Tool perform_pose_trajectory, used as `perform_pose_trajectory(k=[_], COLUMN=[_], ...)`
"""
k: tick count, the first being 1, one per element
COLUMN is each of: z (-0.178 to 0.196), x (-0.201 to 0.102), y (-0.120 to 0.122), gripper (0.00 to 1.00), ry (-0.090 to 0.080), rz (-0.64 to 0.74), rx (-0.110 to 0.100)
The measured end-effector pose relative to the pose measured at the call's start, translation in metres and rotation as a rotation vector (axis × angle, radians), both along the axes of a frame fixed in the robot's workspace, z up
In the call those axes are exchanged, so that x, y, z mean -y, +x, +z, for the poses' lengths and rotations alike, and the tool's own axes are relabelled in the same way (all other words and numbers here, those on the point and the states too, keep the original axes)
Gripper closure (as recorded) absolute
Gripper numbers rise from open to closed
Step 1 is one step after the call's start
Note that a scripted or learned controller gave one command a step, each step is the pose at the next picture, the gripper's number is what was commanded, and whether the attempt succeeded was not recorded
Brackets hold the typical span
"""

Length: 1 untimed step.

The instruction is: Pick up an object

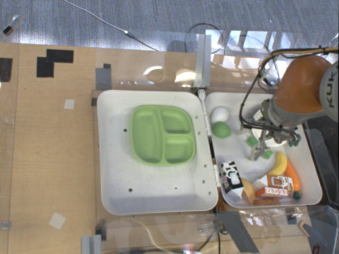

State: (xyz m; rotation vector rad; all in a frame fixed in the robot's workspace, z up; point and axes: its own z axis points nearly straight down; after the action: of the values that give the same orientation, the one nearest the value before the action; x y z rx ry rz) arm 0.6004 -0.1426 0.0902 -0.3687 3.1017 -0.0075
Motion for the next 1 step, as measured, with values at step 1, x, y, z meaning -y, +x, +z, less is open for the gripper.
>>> perform_pose_trajectory(k=[1], z=[0.0017], x=[0.0535], y=[-0.0708], gripper=[0.00], ry=[-0.005], rz=[0.027], rx=[0.006])
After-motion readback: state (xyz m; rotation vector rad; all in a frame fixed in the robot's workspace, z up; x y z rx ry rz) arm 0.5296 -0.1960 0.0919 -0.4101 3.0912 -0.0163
